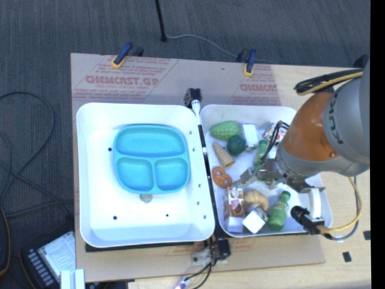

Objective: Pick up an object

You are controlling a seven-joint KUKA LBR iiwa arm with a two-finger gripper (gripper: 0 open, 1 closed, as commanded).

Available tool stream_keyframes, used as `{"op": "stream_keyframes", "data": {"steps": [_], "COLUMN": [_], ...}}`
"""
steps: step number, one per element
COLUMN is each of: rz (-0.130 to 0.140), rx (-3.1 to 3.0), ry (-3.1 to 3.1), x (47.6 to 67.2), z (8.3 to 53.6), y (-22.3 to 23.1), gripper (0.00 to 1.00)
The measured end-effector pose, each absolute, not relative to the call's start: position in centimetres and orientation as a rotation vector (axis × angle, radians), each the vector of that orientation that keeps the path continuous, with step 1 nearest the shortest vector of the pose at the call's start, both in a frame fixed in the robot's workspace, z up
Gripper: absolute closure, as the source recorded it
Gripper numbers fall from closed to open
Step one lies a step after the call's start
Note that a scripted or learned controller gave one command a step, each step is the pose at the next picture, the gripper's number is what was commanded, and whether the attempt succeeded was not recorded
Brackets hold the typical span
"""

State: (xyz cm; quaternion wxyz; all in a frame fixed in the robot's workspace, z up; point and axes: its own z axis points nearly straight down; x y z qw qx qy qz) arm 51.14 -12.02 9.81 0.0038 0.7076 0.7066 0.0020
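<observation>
A cardboard-topped bench on grey carpet carries two white bins. Nearest in the right bin (210,161) lie a green bottle (279,211), a white block (254,222) and a croissant (257,198); just beyond them the gripper (260,172) hangs low over the clutter, grip impossible to judge. I'd call this the descent. Next it needs one target, perhaps the pretzel (221,176). Farther left sits a blue tray (151,159)

Cardboard-topped bench (96,77), two white bins (90,179), perhaps touching

Two white bins (90,179), one blue tray (150,158), two clamps (122,54), one green bottle (279,212)
</observation>
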Motion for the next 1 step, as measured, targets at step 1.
{"op": "stream_keyframes", "data": {"steps": [1], "rz": [0.006], "rx": [2.218], "ry": [2.214], "x": [51.15], "z": [10.76], "y": [-12.03], "gripper": [1.0]}}
